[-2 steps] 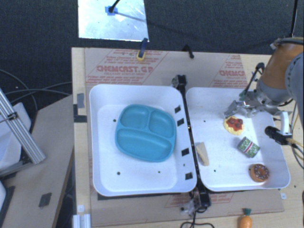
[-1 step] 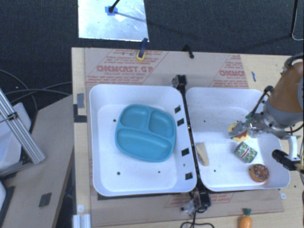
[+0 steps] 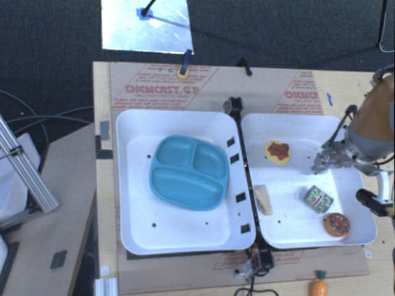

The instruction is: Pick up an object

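Note:
The right bin (image 3: 290,125) holds a yellow and red toy food piece (image 3: 278,152), a tan wedge (image 3: 263,199), a small green and white can (image 3: 318,198) lying on its side, and a brown doughnut (image 3: 337,224). My gripper (image 3: 322,161) hangs low over the right bin's right half, above and just right of the can, to the right of the yellow and red piece. Nothing shows between its fingertips. The arm's orange band (image 3: 376,113) rises behind it at the right edge.
The left bin (image 3: 133,165) carries a blue divided plate (image 3: 188,171). A black divider with clips (image 3: 242,165) runs between the bins. A small orange carrot toy (image 3: 319,285) lies on the bench in front of the right bin.

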You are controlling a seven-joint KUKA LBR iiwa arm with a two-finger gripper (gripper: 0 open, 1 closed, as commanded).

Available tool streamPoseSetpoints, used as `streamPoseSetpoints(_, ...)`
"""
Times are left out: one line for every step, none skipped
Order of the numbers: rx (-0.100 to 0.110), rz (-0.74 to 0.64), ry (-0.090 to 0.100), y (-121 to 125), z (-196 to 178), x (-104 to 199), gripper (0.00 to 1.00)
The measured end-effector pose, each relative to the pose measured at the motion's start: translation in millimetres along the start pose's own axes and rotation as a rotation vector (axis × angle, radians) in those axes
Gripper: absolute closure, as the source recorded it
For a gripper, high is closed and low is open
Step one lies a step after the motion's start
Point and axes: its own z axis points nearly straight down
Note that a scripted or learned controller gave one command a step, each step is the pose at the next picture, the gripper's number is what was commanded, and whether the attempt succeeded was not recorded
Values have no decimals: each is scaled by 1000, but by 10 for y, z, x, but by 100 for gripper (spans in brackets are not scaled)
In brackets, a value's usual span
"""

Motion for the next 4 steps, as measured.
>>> streamPoseSetpoints(4, -3, 3, -437, -969, 291, 100)
streamPoseSetpoints(7, -5, 5, -711, -1265, 651, 100)
streamPoseSetpoints(7, 5, 1, -871, -1221, -33, 100)
streamPoseSetpoints(4, -3, 1, -845, -1328, 5, 100)
